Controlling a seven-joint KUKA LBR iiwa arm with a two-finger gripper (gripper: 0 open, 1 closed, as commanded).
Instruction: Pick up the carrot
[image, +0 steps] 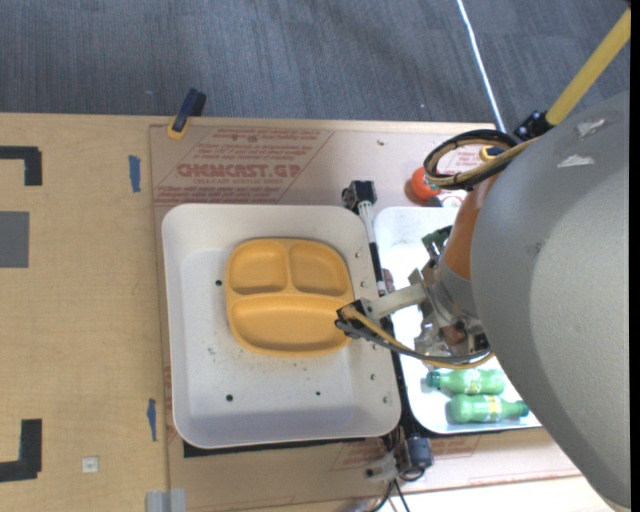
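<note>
A: Start nearest the camera. What's at the front of the counter (80, 300)?

B: Two green bottles (478, 395) lie side by side at the front of the right bin (410, 400). The left bin (190, 330) sits beside it, holding a yellow divided plate (285, 295), which lies flat with three compartments and nothing in them.

A: And the arm?

B: The grey arm (560, 300) comes in from the right and covers most of the right bin. The gripper (445, 325) hangs over that bin, low among cables, and I cannot tell its state because the wrist hides it.

A: Where's the carrot?

B: I cannot make one out. If it lies in the right bin, the arm is over it. Farther back, something red-orange (424, 186) rests just beyond that bin's far edge, but I can't say what it is.

A: So how far along?

B: My judgement: early. Nothing shows a carrot being lifted, so the grasp and the lift both look undone.
</note>
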